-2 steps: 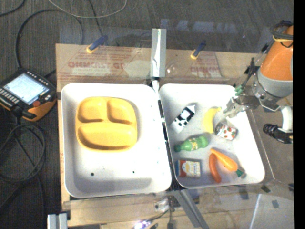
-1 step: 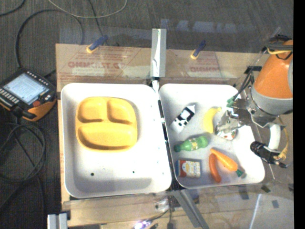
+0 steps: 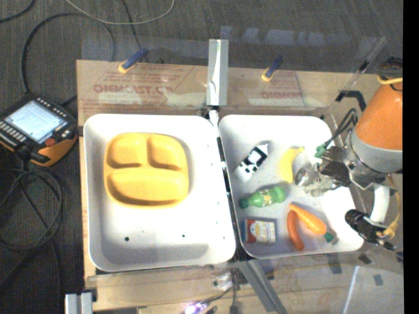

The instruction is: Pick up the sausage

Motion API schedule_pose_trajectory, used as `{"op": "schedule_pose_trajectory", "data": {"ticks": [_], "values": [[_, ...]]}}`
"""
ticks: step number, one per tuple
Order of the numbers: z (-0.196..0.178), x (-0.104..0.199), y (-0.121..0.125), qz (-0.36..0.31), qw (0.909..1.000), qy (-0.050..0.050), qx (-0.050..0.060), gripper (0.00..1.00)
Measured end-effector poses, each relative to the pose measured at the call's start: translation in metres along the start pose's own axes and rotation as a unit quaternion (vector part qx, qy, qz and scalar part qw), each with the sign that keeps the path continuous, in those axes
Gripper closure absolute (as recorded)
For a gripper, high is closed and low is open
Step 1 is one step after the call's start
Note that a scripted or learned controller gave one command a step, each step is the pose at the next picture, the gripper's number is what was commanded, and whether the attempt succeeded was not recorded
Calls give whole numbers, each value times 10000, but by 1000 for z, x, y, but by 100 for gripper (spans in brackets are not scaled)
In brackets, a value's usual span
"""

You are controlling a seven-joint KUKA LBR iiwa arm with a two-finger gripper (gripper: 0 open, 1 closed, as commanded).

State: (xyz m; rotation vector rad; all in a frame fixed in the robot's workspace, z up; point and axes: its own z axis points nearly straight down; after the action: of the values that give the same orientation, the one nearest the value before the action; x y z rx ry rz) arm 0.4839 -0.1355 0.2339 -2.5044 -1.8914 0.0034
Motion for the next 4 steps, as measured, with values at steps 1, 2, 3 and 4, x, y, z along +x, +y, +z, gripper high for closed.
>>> {"op": "schedule_pose_trajectory", "data": {"ticks": [1,2,3,4], "values": [[41,40,-11,1424,9898,4,-3,100],[-15,38,-10,-257,9997,-18,-19,100],[-11,41,-11,84,10000,-1,-12,100],[-10,37,-10,972,9953,-5,-8,100]]}}
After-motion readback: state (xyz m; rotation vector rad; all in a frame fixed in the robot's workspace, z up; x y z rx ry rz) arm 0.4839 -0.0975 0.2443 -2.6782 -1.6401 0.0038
